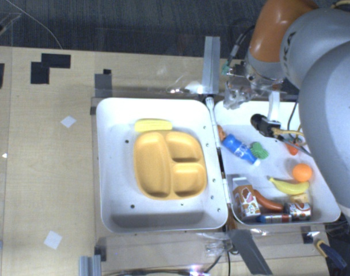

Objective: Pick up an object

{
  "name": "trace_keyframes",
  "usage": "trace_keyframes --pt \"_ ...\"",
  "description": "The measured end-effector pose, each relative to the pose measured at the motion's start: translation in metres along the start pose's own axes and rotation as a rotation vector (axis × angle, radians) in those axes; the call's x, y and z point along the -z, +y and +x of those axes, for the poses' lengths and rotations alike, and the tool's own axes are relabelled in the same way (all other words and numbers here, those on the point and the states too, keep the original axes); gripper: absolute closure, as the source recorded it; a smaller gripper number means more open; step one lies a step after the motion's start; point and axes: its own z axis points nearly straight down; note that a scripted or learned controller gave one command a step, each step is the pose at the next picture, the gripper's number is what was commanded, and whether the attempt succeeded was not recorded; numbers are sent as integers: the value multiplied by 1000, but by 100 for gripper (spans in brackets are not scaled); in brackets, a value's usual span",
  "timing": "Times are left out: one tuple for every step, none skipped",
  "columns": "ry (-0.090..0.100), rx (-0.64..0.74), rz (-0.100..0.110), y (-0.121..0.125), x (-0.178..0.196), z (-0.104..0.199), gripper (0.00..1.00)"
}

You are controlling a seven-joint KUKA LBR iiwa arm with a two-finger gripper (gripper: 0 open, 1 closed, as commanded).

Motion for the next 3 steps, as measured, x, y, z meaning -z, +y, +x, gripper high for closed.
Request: trace_keyframes --pt "0 10 -5 2 12 2 100" --pt "0 19 -11 3 24 4 100" --pt "-1 29 -17 4 37 6 100"
